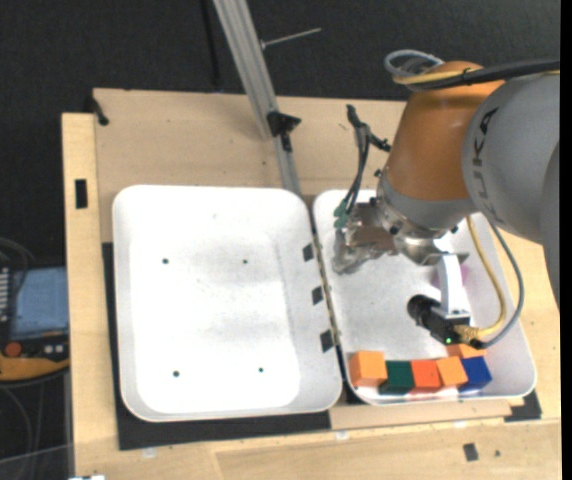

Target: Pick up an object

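Observation:
Several blocks lie in a row along the near wall of the right bin (386, 313): an orange block (368, 367), a green block (400, 376), a red-orange block (426, 374), another orange block (451, 370) and a blue block (475, 370). My gripper (348, 253) hangs over the far left part of the right bin, close to the wall between the bins. It stands well apart from the blocks, with nothing visibly between its fingers. The arm's grey and orange wrist hides the far right part of the bin.
The left bin (216, 298) sits beside the right one on the wooden bench. A slanted metal post (256, 78) rises behind the bins. Cables and a black fitting (436, 318) hang from the wrist over the right bin. A blue device (36, 303) lies off the bench at left.

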Tool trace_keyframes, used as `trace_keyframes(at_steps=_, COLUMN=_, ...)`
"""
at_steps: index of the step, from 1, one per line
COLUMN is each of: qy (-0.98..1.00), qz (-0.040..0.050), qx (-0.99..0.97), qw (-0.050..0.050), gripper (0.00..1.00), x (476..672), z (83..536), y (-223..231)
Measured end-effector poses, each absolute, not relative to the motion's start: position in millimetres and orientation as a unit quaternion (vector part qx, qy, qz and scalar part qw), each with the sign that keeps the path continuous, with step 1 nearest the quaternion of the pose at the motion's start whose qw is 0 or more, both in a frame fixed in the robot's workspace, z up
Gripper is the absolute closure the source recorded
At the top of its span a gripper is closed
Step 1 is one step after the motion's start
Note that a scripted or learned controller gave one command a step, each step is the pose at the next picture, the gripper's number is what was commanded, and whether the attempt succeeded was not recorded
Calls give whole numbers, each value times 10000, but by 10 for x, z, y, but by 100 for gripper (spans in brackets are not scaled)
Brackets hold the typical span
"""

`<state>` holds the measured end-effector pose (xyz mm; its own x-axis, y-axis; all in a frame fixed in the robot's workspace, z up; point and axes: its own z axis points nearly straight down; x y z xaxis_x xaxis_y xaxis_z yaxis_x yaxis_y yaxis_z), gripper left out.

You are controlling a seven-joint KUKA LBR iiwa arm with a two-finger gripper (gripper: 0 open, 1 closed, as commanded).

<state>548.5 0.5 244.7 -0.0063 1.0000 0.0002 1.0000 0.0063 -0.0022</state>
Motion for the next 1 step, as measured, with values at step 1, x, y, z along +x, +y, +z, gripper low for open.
trace_keyframes(at_steps=1, qy=-7104, qz=-9, qx=-7038, qw=6, gripper=100, x=5490, z=2507, y=602)
